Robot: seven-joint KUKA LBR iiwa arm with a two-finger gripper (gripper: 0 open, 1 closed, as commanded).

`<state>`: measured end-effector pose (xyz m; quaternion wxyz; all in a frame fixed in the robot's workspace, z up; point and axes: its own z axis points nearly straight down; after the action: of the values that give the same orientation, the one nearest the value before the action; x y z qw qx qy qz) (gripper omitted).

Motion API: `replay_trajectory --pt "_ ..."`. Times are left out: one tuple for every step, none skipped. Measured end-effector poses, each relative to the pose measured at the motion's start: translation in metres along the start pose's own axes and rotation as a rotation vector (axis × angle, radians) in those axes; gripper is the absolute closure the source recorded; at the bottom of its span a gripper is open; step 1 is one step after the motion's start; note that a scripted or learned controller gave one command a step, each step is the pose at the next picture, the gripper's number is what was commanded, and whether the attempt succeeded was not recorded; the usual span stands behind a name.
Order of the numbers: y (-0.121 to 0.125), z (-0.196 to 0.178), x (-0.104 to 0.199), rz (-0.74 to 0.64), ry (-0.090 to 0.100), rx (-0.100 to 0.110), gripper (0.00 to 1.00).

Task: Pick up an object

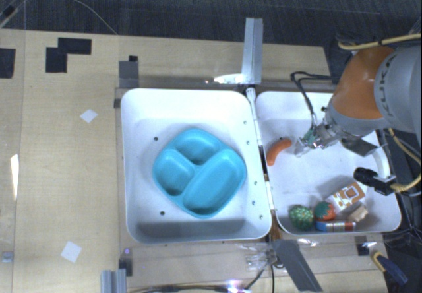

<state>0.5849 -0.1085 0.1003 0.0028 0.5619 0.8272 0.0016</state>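
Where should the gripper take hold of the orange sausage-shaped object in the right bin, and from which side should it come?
Probably at the middle of the orange object, coming from above. It lies flat and slanted on the right bin floor, long and narrow, so fingers closing across its short width should fit. Its lower end lies close to the bin's left wall, so the middle leaves more room. The gripper is just right of it.

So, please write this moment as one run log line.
gripper: above right bin, beside orange sausage | grasp: none seen | blue tray: left bin
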Motion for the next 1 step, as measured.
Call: replay_trajectory --pt "0.0593 -0.0287 -0.0097 0.07 -0.001 -0.001 1.0"
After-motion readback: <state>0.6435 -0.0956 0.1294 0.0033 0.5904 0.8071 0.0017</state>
